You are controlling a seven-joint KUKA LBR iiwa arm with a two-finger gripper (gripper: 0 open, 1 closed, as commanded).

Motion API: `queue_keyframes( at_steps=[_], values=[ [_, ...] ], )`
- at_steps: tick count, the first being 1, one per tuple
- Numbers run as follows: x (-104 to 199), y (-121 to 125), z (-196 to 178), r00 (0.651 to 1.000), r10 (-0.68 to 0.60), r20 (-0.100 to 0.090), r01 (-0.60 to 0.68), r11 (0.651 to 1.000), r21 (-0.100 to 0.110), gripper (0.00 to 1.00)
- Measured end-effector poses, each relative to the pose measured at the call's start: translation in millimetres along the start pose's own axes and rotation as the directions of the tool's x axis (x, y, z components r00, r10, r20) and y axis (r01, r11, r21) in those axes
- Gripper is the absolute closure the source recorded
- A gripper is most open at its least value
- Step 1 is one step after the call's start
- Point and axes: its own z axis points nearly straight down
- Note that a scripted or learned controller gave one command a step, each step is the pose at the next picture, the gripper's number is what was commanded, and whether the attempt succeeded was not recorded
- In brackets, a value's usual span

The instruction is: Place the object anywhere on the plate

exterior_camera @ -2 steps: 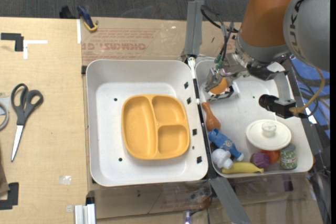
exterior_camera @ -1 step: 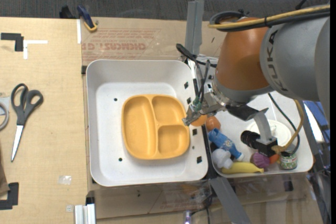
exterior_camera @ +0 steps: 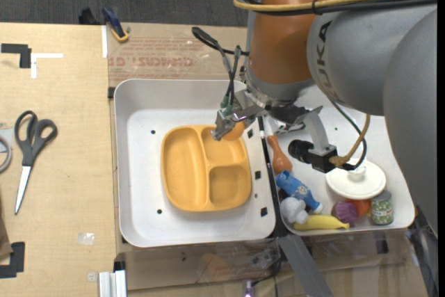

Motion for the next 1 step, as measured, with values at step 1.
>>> queue_keyframes(
  at_steps=[1],
  values=[
    [-0.2, 0.0, 0.1, 1.0, 0.001, 0.0, -0.001, 1.0, 0.0, 0.0]
  ],
)
